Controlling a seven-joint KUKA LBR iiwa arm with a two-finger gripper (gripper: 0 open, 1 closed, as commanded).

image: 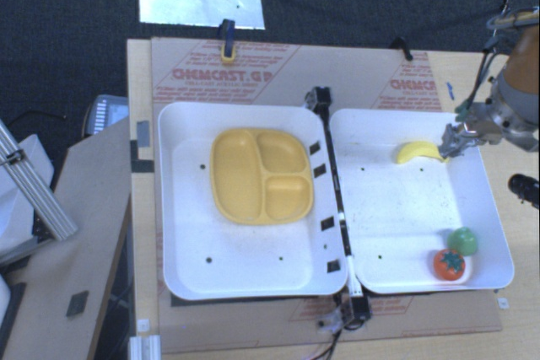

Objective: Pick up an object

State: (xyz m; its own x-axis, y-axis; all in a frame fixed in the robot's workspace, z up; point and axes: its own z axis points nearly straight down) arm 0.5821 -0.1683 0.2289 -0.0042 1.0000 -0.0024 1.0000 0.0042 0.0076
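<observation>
Two bins: left holds yellow tray; right, banana.

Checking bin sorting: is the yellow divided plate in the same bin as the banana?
No: the yellow divided plate lies in the left bin, while the banana is in the right bin.

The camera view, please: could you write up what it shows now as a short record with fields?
left bin: holds a yellow divided plate
right bin: holds a banana, a green ball and an orange ball
banana position: far side of the right bin
balls position: near right corner, side by side
gripper: low at the banana's right end
grasp: cannot tell
</observation>
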